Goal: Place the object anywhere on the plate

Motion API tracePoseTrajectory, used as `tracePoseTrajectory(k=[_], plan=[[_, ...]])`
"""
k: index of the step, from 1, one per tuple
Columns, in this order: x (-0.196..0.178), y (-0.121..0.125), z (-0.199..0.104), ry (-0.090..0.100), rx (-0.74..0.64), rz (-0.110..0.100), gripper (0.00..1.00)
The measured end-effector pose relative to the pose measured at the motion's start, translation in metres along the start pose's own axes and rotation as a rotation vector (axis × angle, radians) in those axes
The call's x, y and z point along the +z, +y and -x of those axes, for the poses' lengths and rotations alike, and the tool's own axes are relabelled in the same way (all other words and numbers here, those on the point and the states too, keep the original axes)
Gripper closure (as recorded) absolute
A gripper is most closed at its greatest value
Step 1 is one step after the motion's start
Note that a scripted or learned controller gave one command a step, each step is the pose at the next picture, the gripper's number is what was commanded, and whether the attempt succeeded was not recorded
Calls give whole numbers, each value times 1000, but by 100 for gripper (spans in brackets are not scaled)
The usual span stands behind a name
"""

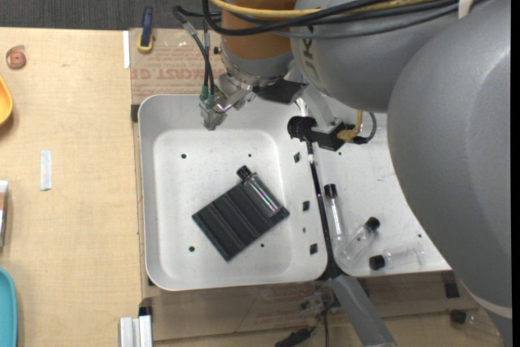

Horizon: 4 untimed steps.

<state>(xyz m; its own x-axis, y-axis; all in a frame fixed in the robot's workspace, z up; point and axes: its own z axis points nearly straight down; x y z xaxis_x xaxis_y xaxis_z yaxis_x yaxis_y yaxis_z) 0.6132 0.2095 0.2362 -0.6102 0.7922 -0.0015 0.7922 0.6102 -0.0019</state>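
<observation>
White left bin (162,256) under arm-hidden pincer (211,119), finger state unclear; black ridged slab (236,222) inside.

My worktop (73,175) of pale wood carries two shallow white bins side by side: the left bin (162,256) at centre, the right bin (406,256) touching it at three o'clock.

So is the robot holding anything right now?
Nothing shows between the tool's fingers. It hangs over the back of the left bin, while the black ridged plate and the small vial lie on the bin floor.
</observation>
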Motion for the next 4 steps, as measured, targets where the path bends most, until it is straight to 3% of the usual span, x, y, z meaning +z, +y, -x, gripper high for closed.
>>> tracePoseTrajectory(k=[1, 2, 3, 4], plan=[[-58, 18, 1, -2, -232, 3, 100], [-143, 4, -2, -2, -610, 4, 100], [-174, 34, 3, -3, -946, 5, 100], [-153, 48, 14, -2, -1070, 5, 100]])
